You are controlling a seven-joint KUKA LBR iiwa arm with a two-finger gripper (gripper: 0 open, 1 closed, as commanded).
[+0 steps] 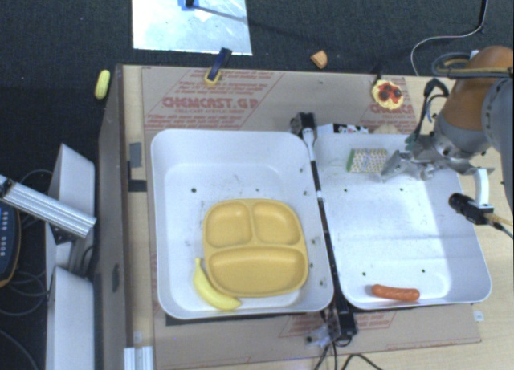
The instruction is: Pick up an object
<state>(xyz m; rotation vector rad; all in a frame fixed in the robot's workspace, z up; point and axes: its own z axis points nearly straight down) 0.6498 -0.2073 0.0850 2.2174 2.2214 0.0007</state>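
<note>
- Yellow divided plate (255, 246) and a banana (210, 286) are found in the left bin (181, 168), the banana at its near edge, touching the plate.
- An orange sausage-like piece (394, 292) is found at the near edge of the right bin (454, 268).
- A small green-and-white speckled card (368, 160) is found at that bin's far edge.
- The hand (411, 164) is placed just beside the card; whether it is open or closed cannot be told.
- Risk, as judged: the flat card may be missed or merely pushed, since little height is offered for a grip.
</note>
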